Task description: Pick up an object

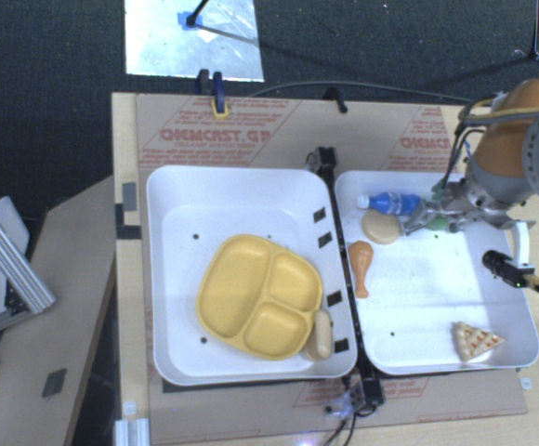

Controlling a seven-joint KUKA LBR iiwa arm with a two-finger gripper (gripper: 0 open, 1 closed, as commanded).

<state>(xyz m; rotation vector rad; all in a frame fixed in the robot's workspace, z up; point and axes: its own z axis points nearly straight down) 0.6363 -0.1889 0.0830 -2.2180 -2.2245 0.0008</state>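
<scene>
Gripper [429,215] sits low in the right bin [437,360], at its far side. I can't tell its opening or whether it has anything. Likely target: blue bottle [390,202], lying on its side just left of the gripper, with the round tan cookie [381,227] touching its near side. Bottle is probably light, rigid, smooth plastic and may roll; take it across the body mid-length. Drumstick [361,266] lies nearer, pizza slice [476,340] well apart at the near corner.
</scene>
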